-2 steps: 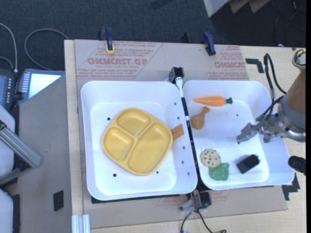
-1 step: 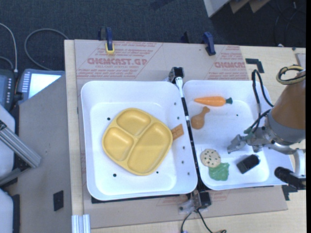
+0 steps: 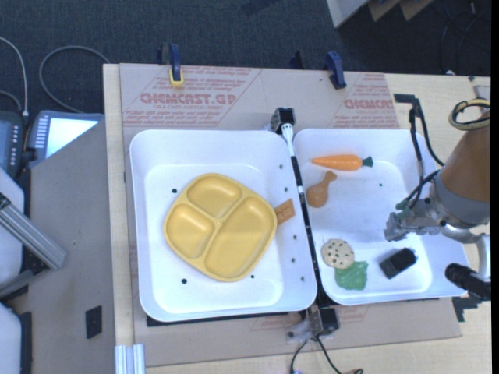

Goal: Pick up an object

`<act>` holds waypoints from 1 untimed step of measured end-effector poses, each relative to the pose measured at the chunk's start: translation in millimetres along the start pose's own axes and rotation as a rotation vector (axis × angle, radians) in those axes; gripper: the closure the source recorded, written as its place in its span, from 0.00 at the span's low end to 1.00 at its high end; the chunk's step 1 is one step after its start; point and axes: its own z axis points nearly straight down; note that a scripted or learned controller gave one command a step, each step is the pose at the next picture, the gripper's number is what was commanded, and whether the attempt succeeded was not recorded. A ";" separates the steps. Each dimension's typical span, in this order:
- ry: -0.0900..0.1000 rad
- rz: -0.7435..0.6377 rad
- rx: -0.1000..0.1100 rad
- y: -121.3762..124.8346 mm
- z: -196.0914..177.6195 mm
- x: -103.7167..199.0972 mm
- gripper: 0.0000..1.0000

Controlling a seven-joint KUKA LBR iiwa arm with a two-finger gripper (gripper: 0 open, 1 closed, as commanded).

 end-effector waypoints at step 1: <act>-0.001 -0.002 -0.003 11.4 -51.9 1.6 1.00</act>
